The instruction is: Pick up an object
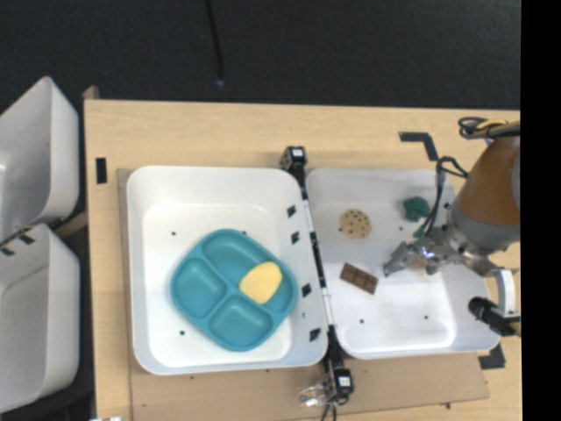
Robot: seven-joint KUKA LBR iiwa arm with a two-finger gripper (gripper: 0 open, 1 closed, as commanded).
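Right bin (394,340): three loose items, gripper (405,259) above its floor.
I log the fingers spread wide, holding nothing; brown bar (358,278) just left of them, round cookie (354,224) beyond it, green piece (416,206) near the bin's back wall.

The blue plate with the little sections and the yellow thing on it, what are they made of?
The blue divided plate looks like plastic: one even teal colour, smooth, with rounded moulded compartments and a soft sheen. The yellow thing lying across its compartments looks matte and rounded, maybe foam, rubber or soft plastic like toy food; the view is too blurry to say which.
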